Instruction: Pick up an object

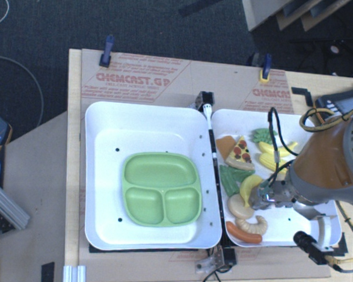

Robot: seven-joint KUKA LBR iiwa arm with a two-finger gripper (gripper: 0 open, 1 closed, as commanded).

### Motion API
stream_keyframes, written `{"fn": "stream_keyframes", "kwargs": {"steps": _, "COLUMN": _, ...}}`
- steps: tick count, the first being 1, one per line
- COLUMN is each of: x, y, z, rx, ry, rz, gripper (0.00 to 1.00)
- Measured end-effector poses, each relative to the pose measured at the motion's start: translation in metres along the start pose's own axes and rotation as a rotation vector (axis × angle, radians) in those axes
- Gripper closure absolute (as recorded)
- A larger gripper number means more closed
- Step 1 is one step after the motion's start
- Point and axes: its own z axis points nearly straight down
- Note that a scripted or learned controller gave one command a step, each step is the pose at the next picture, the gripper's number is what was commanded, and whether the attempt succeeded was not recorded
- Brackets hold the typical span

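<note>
Over the right bin [332,236], the pincer [261,199] is down among the toy food, right by a banana [250,187] and a pale round piece [239,207]; whether it is open or holding anything cannot be told. Close by lie a shrimp [253,224], a sausage [242,233] and a pizza slice [241,153], while the left bin [102,162] holds a green divided tray [161,187].

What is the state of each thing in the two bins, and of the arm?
green tray: flat in the left bin, nothing in its compartments
pizza slice: lying flat in the right bin
banana: lying beside the gripper
shrimp: lying curled, above the hot dog
hot dog: lying along the bin's near rim
gripper: low among the food
</note>
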Motion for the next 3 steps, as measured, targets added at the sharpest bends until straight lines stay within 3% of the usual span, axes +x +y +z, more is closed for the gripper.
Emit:
{"fn": "stream_keyframes", "kwargs": {"steps": 1, "x": -0.006, "y": 0.001, "z": -0.013, "rx": -0.008, "ry": -0.007, "rz": 0.008, "gripper": 1.0}}
{"fn": "stream_keyframes", "kwargs": {"steps": 2, "x": 0.041, "y": 0.05, "z": -0.095, "rx": -0.017, "ry": -0.007, "rz": 0.0, "gripper": 1.0}}
{"fn": "stream_keyframes", "kwargs": {"steps": 3, "x": 0.038, "y": 0.046, "z": -0.089, "rx": -0.006, "ry": -0.006, "rz": 0.007, "gripper": 0.0}}
